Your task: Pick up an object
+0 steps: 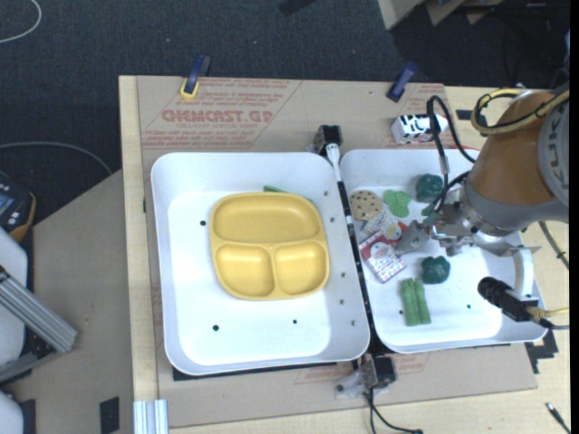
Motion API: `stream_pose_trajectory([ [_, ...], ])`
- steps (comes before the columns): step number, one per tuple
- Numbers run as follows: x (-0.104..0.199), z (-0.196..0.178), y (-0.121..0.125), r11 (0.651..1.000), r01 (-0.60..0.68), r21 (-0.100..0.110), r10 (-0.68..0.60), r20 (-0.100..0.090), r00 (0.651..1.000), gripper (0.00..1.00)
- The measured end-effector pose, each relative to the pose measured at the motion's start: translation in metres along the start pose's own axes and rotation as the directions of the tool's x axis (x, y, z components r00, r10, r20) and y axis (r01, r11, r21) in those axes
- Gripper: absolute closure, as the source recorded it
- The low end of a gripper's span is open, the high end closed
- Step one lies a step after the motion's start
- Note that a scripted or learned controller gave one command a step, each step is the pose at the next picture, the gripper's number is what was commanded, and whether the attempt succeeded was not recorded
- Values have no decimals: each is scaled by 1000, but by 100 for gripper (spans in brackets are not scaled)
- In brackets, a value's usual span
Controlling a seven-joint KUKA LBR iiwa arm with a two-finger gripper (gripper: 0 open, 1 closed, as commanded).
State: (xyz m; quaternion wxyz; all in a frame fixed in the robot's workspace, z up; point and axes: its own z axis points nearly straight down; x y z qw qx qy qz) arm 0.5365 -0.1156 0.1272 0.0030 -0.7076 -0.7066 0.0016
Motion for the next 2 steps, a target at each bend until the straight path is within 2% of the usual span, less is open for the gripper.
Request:
stream_pose_trajectory([
  [1, 2, 40, 3, 1000, 1, -8, -1, -4, 1000, 0],
  [2, 1, 26, 5, 1000, 1, -19, -1, -1, 1000, 100],
])
